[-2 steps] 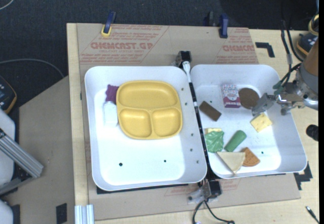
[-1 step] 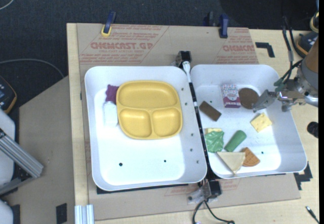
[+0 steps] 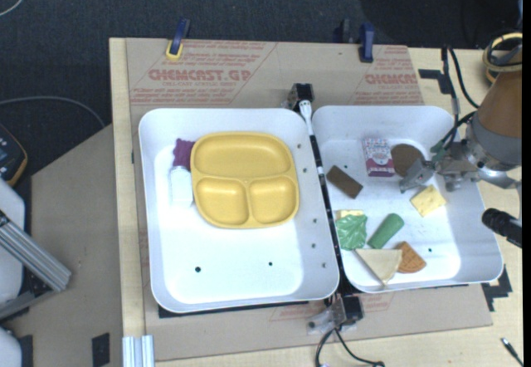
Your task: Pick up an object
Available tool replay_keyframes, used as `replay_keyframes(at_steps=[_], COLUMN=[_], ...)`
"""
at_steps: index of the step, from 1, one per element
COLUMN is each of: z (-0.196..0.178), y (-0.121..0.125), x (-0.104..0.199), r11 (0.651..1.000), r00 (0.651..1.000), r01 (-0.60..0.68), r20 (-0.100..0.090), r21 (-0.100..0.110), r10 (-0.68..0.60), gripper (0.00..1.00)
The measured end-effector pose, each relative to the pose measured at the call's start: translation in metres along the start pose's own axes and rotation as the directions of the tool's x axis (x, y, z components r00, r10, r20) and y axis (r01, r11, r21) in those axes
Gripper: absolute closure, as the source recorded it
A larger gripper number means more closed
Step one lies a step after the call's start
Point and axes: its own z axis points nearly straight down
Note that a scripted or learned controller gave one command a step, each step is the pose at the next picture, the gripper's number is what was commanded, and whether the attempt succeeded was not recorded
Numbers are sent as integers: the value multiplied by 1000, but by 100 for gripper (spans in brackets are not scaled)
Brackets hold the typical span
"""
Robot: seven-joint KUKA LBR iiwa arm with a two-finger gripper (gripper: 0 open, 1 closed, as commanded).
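The hand [image 3: 425,175] hung low over the right bin [image 3: 473,261], near its far right side, just beside the yellow block [image 3: 428,201] and the brown round piece [image 3: 405,159]. Whether it gripped anything could not be told; its tips blurred into the clutter. No object showed plainly between them.

To do the step well, the hand should probably settle squarely over one free-standing piece, such as the yellow block, and close along its narrow sides, clear of the bin wall.

The left bin [image 3: 241,274] held a yellow divided tray [image 3: 245,178], which partly hid a purple item [image 3: 182,152] and a white one [image 3: 180,187]. The arm's wrist was cut off at the right edge.
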Motion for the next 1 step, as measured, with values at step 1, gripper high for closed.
replay_keyframes(at_steps=[1], z=[44], y=[3], x=[-2], r11=[1000], r00=[1000], r01=[-1], r20=[0], r21=[0], r10=[1], gripper=[0])
